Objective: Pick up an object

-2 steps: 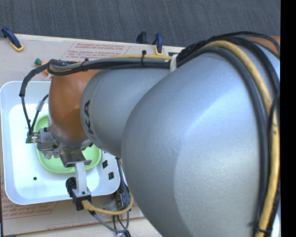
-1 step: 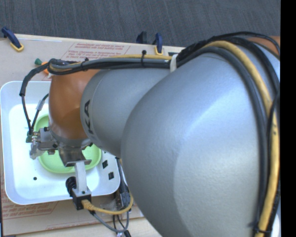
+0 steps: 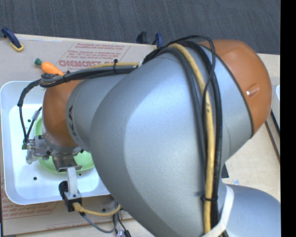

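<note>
The arm [image 3: 177, 132] is lowered into the left bin [image 3: 10, 132], right over a green object [image 3: 87, 161]. Whether anything is grasped cannot be told. A carrot [image 3: 50, 67] lies outside. Lifting is judged not yet done.

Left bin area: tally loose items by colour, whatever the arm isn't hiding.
Green: 1, a green item in the bin, mostly under the arm
Orange: 1, a toy carrot on the board behind the bin
Blue and yellow: 1, a clamp at the board's far left corner
Total: 3 visible; the arm may hide more.
</note>
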`<state>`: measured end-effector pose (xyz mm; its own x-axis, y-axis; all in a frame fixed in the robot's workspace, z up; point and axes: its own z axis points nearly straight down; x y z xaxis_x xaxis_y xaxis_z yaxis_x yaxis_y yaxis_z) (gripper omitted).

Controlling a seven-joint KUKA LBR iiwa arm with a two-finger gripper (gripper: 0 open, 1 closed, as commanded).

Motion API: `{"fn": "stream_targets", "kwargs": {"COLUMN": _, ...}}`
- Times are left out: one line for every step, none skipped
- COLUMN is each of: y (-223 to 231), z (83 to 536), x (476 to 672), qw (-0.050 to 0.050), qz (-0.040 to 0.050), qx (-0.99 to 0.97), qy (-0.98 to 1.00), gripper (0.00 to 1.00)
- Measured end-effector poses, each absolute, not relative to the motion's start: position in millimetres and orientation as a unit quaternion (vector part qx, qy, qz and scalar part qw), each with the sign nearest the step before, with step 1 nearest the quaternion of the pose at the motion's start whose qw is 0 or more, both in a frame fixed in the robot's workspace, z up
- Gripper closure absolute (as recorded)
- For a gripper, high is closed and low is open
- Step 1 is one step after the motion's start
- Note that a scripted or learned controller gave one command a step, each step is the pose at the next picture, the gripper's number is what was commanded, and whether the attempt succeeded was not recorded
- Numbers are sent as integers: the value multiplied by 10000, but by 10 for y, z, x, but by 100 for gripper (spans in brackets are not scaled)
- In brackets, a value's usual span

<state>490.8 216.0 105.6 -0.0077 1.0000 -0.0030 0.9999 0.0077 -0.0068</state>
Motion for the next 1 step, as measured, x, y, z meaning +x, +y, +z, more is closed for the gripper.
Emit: {"fn": "stream_targets", "kwargs": {"y": 2255, "z": 1150, "x": 4874, "qw": 92, "qz": 21, "qx": -6996, "qy": -7145, "gripper": 100}}
